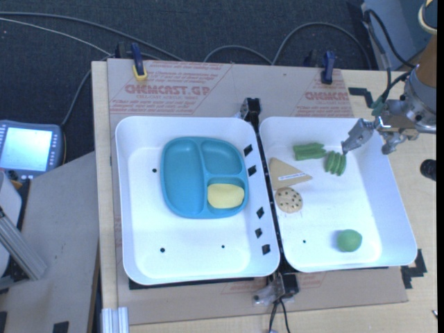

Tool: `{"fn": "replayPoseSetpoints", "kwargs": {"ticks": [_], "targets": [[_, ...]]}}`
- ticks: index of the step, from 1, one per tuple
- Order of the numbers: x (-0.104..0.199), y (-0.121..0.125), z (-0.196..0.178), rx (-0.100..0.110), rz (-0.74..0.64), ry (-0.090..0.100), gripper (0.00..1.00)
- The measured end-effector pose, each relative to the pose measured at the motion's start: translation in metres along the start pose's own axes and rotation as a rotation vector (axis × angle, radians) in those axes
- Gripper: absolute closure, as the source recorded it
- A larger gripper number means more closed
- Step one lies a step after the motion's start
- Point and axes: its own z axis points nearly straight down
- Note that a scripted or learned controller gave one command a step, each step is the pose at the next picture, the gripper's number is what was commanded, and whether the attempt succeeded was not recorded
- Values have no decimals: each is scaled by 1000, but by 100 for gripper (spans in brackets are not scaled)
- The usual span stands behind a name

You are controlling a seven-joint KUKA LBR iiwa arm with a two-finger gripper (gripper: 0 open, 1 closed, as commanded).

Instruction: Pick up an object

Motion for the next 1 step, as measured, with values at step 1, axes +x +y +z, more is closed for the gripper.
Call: {"fn": "replayPoseSetpoints", "kwargs": {"ticks": [1], "targets": [[0, 2, -6, -11, -3, -2, 0]]}}
